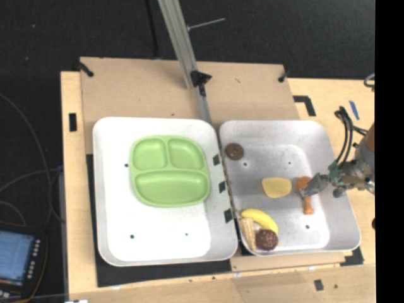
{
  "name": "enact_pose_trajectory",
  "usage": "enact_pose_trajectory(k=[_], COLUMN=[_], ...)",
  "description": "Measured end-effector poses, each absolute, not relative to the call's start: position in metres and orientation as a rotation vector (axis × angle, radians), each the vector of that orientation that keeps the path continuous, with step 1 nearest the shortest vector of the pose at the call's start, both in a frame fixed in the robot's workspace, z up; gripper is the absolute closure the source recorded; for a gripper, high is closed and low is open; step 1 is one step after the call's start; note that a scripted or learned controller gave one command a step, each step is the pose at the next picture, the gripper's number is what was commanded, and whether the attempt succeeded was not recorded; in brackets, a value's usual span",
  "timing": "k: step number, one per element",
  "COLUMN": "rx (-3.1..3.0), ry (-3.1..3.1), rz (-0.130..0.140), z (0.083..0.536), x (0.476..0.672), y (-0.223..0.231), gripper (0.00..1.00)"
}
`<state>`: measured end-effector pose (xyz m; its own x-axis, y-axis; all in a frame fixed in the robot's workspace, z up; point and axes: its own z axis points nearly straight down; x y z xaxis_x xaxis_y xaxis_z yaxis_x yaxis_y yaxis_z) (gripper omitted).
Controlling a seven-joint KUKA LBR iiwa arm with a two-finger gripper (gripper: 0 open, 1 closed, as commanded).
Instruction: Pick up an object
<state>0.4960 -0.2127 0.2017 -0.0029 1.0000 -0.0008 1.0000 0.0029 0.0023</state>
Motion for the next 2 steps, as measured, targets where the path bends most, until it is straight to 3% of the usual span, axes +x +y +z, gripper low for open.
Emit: enact_pose_trajectory(k=[1, 2], rx=[2.218, 2.222], ry=[2.222, 2.222], rz=[0.002, -0.004], z=[0.202, 0.152], x=[0.496, 0.504], y=[-0.213, -0.220], gripper=[0.00, 0.00])
